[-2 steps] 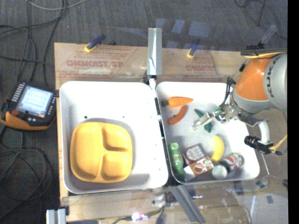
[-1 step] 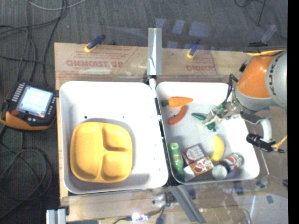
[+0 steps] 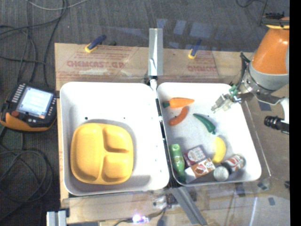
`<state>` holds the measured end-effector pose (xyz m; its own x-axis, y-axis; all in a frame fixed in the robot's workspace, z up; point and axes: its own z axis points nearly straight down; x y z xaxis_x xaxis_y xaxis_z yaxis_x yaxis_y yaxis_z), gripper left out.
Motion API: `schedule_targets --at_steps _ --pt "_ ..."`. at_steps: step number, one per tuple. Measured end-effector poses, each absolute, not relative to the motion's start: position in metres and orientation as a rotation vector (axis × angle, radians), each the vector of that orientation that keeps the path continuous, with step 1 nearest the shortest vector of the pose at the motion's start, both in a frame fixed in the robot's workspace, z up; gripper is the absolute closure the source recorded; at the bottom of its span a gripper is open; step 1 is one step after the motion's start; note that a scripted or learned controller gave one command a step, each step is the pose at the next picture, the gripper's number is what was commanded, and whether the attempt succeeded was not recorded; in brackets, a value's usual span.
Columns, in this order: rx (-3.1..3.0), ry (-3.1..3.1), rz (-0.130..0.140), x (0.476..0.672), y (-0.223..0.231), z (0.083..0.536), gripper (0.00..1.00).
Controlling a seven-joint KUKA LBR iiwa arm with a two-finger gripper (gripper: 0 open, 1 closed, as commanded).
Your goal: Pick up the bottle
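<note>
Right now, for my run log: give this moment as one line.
gripper: over right bin, upper edge, holding nothing | green bottle: lying at bin's lower left, untouched | pick: not begun

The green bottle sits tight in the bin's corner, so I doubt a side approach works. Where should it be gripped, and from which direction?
Probably from above, at mid-body. The green bottle lies flat along the right bin's left wall, with a carton crowding its lower end. The gripper should straddle its narrow width.

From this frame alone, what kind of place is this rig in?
Probably a robotics lab grasping cell, not a kitchen. Two white bins sit on a board over carpet, with loose cables, a teach pendant on the floor, and toy food like a carrot and green bottle near the hand.
</note>
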<state>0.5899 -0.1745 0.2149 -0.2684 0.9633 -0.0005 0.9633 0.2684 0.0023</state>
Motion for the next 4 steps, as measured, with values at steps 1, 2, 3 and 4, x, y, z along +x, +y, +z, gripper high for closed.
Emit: schedule_targets --at_steps 1,2,3,4 --pt "1.901 2.502 0.002 0.590 -0.174 0.214 0.00" --pt "1.895 2.506 0.002 0.589 -0.189 0.094 0.00" --pt "1.897 2.508 0.006 0.589 -0.188 0.102 1.00" --pt "2.064 2.365 -0.003 0.607 -0.147 0.230 1.00"
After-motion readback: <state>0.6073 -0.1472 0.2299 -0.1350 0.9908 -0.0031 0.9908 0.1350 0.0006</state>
